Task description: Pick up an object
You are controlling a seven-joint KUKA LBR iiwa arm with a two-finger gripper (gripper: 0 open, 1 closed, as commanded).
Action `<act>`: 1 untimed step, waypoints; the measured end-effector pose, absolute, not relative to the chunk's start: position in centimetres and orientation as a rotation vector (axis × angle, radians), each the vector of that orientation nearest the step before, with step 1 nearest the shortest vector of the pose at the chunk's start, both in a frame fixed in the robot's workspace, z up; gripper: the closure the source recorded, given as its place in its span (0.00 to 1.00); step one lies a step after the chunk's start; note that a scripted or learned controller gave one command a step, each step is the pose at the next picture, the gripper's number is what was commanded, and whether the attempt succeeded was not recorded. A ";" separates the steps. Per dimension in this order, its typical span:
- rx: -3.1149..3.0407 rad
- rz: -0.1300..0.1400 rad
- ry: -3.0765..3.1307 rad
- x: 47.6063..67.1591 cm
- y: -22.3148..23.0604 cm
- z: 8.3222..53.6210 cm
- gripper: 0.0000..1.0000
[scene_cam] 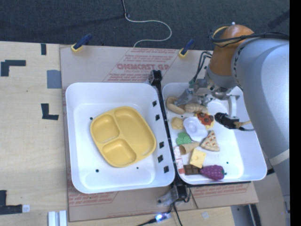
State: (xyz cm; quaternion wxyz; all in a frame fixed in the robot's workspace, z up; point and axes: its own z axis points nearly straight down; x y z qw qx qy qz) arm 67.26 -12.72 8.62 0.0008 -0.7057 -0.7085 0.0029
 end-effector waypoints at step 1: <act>-2.214 0.011 -2.225 67.2 -12.7 9.3 1.00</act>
